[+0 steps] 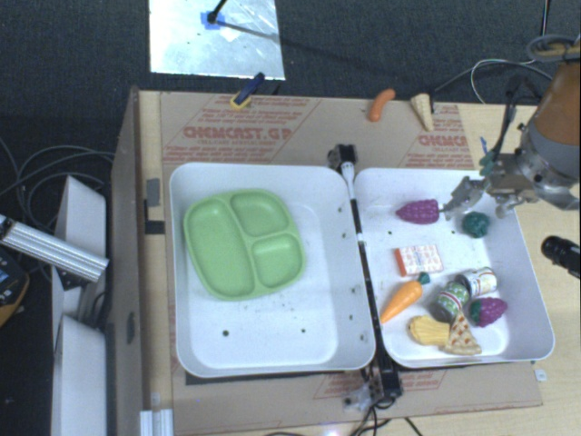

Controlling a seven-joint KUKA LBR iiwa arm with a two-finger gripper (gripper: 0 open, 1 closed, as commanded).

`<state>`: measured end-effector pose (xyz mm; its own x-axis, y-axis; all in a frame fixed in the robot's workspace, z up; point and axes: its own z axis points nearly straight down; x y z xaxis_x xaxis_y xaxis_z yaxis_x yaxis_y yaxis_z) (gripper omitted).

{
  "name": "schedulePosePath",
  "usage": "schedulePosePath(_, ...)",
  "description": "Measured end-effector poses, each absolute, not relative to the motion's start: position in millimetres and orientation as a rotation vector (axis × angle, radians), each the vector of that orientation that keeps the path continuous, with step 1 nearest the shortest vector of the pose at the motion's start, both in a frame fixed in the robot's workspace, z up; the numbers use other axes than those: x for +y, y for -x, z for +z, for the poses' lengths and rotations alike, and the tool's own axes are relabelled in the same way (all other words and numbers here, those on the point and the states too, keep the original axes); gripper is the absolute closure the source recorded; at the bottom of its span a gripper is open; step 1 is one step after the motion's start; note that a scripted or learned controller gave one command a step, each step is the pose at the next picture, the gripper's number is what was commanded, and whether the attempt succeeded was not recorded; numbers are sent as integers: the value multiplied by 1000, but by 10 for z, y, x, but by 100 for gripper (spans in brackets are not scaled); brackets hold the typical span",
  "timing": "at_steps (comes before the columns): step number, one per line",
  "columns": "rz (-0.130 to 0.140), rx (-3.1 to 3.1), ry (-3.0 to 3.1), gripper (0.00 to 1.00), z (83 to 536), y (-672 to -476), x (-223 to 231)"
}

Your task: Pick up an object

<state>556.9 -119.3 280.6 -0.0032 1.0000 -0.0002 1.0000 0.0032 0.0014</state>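
Observation:
My gripper hangs over the far right part of the right bin, its fingers spread open with nothing between them. A teal round object lies just below it in the view. To its left, close to the left fingertip, lies a purple bunch of grapes. Further forward in the bin lie an orange and white packet, a carrot, a small can, a second purple bunch, a yellow piece and a pizza slice.
A green divided plate sits in the left bin. On the cardboard behind the bins lie an orange piece, a pale cone and a blue and yellow tool. The arm enters from the right.

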Motion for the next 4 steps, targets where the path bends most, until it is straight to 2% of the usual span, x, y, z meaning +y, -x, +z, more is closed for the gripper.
schedulePosePath(1, 0, 2227, -2217, 0, 2032, -6345, -881)
schedulePosePath(2, -1, 2222, -2219, 0, 1375, -6683, -1154)
schedulePosePath(3, 0, 2223, -2219, 0, 841, -6510, -1278)
schedulePosePath(4, 4, 2222, -2215, 100, 956, -6524, -1276)
